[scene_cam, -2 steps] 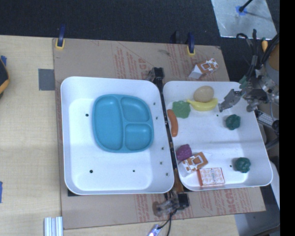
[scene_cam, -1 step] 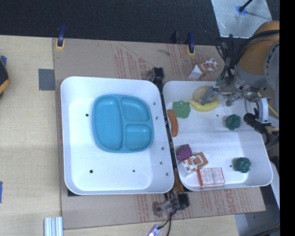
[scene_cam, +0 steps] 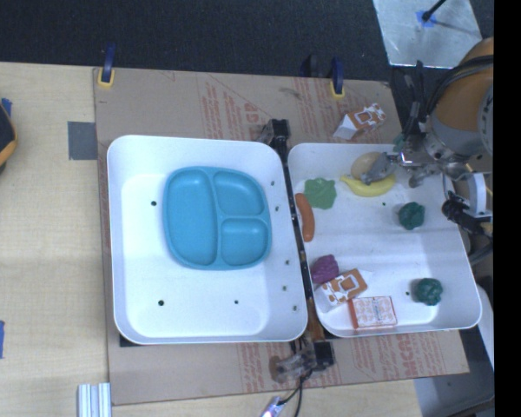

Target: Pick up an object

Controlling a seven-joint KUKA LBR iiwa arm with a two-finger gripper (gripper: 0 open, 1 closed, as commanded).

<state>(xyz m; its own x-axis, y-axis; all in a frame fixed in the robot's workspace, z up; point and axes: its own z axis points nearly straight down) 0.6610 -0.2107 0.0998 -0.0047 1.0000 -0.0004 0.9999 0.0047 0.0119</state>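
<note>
In the right bin (scene_cam: 456,259), the gripper (scene_cam: 375,170) sits over a yellow banana (scene_cam: 367,186) — finger state unclear

Lighting is pretty even and bright, seems to come from overhead. Both white bins, the left bin (scene_cam: 122,233) especially, run close to blown out, so their walls lose detail. Shadows are soft and short, just a thin dark edge under the blue tray (scene_cam: 217,217). The whole frame is a bit soft and low-res; small print on the cardboard sheet (scene_cam: 217,102) smears. The dark floor (scene_cam: 200,7) up top is grainy.
</note>
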